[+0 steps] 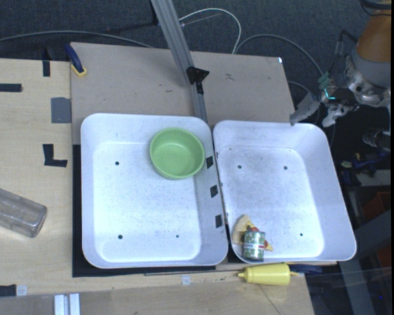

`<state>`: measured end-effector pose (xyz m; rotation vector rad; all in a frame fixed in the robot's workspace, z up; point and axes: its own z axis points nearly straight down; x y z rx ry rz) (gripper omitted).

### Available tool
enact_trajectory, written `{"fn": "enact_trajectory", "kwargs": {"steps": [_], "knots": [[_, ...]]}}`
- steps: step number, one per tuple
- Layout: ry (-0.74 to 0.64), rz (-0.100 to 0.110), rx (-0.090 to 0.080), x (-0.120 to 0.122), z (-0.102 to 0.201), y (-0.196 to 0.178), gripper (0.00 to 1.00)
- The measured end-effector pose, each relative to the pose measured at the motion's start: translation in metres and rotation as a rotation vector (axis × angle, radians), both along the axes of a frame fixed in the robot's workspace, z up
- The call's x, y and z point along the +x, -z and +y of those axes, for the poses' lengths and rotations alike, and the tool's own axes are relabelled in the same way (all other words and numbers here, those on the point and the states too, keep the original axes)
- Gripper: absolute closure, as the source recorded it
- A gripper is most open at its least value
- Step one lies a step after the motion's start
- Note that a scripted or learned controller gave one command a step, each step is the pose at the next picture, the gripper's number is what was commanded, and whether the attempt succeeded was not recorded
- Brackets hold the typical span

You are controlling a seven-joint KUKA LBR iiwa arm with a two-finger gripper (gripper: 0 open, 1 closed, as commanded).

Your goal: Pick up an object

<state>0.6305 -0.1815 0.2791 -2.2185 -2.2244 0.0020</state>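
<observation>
Hovering outside the right bin [328,176], the claw [313,112] has its fingers apart; the can [253,245] hugging the wall risks a blocked grasp.

Open fingers [313,113], arm [373,44] raised

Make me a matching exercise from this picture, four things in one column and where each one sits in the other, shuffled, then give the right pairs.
Things
1. green bowl
2. small can
3. yellow bottle
4. clear container

Places
A. on the bench just outside the right bin's near edge
B. on the wooden surface left of both bins
C. in the left bin, near its far wall
D. in the right bin, at its near left corner

Pairs: 1-C, 2-D, 3-A, 4-B
</observation>
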Motion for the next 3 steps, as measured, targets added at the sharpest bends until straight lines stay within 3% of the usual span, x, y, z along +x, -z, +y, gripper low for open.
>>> {"fn": "enact_trajectory", "kwargs": {"steps": [1, 3], "knots": [[0.0, 0.0, 0.0, 0.0, 0.0, 0.0, 0.0], [0.001, 0.008, 0.001, 0.003, -0.006, 0.117, 0.0]]}}
